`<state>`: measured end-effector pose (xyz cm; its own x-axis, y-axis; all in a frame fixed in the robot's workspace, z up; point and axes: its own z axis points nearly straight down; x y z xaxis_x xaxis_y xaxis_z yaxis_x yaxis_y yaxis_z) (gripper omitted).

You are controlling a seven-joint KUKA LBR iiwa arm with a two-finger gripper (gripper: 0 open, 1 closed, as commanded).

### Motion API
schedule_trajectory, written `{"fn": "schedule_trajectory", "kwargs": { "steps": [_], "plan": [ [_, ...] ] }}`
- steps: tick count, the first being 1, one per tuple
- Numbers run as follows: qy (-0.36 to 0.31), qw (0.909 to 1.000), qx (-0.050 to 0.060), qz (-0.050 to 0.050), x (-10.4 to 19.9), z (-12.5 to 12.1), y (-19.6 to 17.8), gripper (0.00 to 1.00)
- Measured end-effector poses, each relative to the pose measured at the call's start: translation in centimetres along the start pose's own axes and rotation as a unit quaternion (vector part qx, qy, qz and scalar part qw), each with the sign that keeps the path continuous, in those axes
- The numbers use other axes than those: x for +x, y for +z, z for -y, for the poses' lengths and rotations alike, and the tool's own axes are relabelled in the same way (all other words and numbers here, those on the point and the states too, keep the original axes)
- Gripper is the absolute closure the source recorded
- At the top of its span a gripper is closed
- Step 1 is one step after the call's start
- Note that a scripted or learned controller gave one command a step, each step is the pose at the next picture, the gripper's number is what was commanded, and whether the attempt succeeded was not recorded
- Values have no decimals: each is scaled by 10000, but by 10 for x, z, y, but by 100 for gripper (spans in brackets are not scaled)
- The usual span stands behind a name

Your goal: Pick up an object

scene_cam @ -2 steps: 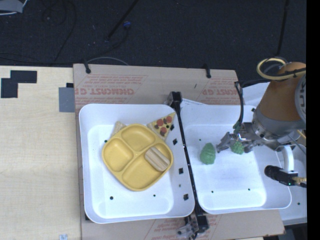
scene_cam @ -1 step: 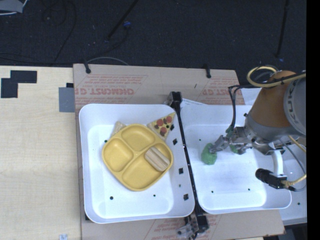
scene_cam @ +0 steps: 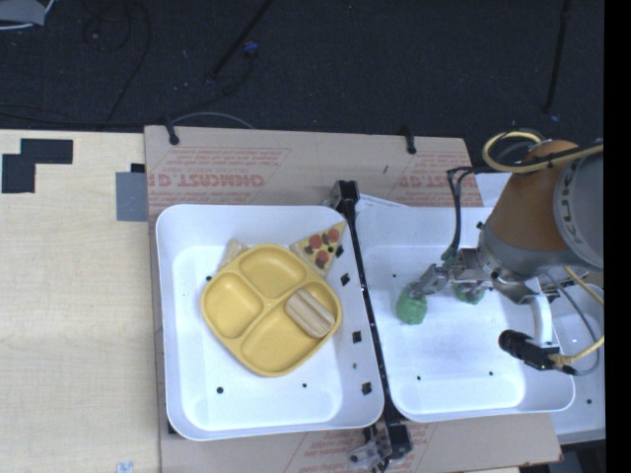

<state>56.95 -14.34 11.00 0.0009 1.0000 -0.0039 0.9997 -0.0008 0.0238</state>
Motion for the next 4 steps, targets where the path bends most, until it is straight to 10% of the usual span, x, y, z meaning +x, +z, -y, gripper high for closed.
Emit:
{"fn": "schedule_trajectory", "kwargs": {
  "steps": [1,4],
  "plan": [
    [12,10000,32,-39,1,0,-11,100],
    [-15,9999,110,-17,-1,-3,-145,100]
  ]
}}
